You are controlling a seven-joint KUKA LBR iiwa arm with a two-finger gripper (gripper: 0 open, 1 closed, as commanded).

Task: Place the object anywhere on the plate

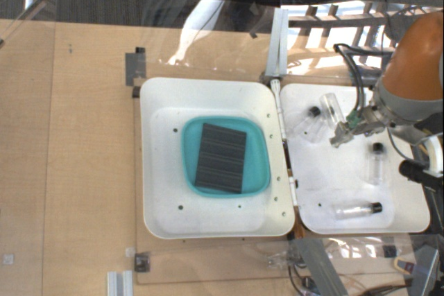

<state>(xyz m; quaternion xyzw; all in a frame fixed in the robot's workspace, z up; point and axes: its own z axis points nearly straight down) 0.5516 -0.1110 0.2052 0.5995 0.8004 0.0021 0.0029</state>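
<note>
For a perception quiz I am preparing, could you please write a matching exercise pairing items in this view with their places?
Things:
1. dark ribbed block
2. teal plate
3. clear vial with a black cap
4. gripper

Places:
A. lying near the right bin's front edge
B. above the right bin
C. lying on the plate
D. in the left bin

Pairs: 1-C, 2-D, 3-A, 4-B

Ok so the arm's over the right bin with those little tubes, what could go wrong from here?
The tubes are clear and small, so the gripper could close on nothing or nudge one aside. The teal plate in the left bin already carries a dark ridged block, so a round tube dropped there might roll off it.
</note>
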